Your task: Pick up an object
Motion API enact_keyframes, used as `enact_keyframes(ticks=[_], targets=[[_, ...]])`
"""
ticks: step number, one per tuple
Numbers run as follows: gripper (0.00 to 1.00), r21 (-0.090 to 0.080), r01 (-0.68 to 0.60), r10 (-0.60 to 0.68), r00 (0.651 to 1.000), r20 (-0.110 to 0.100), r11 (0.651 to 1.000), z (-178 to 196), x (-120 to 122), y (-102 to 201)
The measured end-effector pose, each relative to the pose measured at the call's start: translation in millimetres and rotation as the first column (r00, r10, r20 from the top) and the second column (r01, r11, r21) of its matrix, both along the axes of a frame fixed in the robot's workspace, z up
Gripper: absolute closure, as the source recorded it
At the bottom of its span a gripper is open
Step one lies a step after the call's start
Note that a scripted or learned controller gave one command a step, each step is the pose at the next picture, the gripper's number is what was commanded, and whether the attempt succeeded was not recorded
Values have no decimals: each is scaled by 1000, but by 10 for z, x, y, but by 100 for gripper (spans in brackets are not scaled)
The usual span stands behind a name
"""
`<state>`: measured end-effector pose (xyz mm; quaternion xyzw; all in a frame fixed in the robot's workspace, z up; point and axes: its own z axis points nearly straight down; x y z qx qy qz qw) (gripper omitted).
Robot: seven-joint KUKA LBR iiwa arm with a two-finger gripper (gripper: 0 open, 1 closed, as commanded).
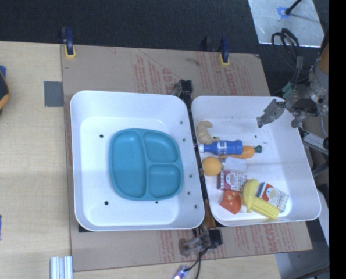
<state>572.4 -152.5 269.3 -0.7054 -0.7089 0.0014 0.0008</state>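
the candidate objects lie in the right bin (310, 179). nearest the camera: a yellow corn-shaped toy (257, 199), a small printed box (273, 196) touching it, a red piece (231, 201) and a carton (232, 180). all look light and rigid. the corn is probably slippery plastic; take it across its narrow width, though the box crowds one side. behind them an orange ball (211, 166) may roll. the blue bottle (221, 148) lies flat. farthest, the gripper (270, 114) hovers open, holding nothing. the left bin (85, 202) carries a blue divided plate (145, 163).
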Motion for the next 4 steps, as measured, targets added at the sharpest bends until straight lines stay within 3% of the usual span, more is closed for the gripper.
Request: enact_keyframes(ticks=[1,2,3,4], targets=[[0,0,-1,1,1000,-2,1000,-1302,-589,211],[0,0,-1,1,1000,11,1000,-1741,-932,244],[100,0,-6,6,1000,9,1000,-1633,-931,240],[100,1,0,0,1000,1,1000,-772,-400,699]])
